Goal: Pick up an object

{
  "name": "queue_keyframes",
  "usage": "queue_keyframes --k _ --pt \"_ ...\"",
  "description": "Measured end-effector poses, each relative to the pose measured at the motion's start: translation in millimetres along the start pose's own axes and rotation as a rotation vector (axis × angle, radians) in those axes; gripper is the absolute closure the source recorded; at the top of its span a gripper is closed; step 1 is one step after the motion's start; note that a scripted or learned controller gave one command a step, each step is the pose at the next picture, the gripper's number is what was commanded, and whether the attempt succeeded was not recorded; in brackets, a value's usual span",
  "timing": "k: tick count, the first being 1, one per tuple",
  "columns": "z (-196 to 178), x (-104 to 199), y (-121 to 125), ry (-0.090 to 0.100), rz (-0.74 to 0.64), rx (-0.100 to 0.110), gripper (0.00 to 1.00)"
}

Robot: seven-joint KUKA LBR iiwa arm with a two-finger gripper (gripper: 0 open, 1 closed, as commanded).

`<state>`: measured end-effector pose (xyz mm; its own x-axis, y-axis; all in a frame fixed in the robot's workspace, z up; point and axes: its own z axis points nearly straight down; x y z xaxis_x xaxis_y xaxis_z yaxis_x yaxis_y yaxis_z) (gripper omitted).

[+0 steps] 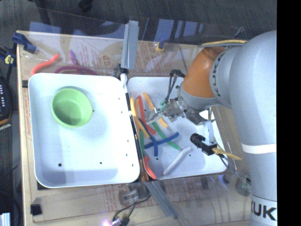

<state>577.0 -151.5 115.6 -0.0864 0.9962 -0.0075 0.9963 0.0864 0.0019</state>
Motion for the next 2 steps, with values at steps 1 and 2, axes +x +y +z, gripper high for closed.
queue_keyframes --k 1,2 --pt "19.8 -11.9 6.1 0.005 -0.054 -0.004 0.0" --pt "10.5 -11.5 6.4 0.005 -0.057 -0.004 1.0"
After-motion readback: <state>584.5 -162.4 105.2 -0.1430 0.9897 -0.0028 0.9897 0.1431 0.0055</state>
